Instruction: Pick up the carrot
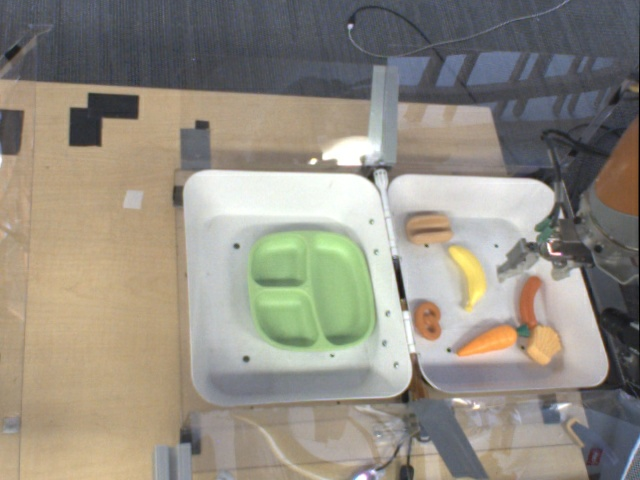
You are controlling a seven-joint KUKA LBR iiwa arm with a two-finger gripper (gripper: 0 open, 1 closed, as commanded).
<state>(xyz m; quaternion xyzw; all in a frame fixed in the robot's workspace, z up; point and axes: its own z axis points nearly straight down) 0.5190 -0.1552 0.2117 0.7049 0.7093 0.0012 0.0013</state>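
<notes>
The carrot [488,342] lies near the front of the right bin [590,373], beside a red sausage [530,300]. Farther back my pincer [537,255] hovers spread wide, holding nothing, well apart from the banana [468,275].

I'm seeing a green divided plate [310,290] sitting in the left bin [205,368]; a banana [468,275], burger [429,228] and sausage [530,300] are lying in the right bin [500,193].
</notes>
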